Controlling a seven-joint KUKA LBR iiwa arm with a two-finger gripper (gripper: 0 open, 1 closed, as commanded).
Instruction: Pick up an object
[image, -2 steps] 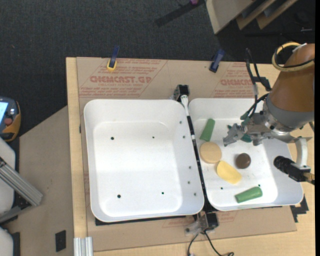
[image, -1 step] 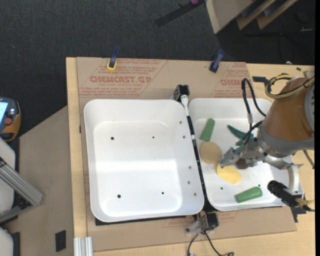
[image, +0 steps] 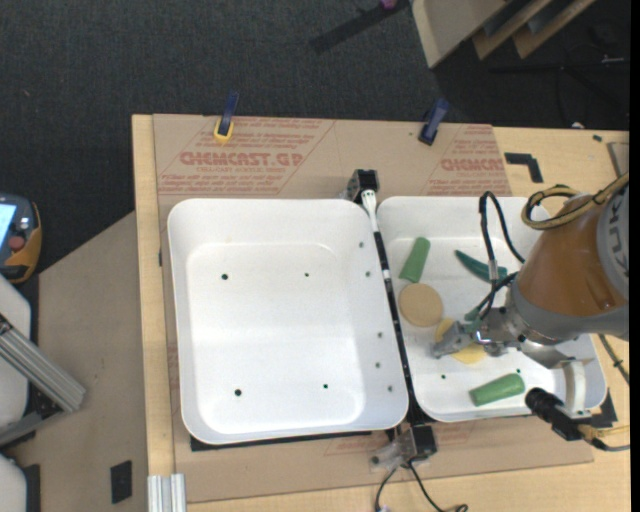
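the arm leans in over the right bin (image: 440, 400), its gripper (image: 455, 342) down low near the bin floor, right over a small yellow piece (image: 468, 353) that looks like the thing it wants; whether the pincer is spread or pressed together i cannot tell from here. a tan round disc (image: 421, 304) sits just beside the gripper, close enough to get nudged. a green cylinder (image: 415, 258) lies further up, another green block (image: 497, 389) nearer the front edge, and a teal piece (image: 478, 266) is tucked by the cables. the left bin (image: 200, 400) stands alongside.
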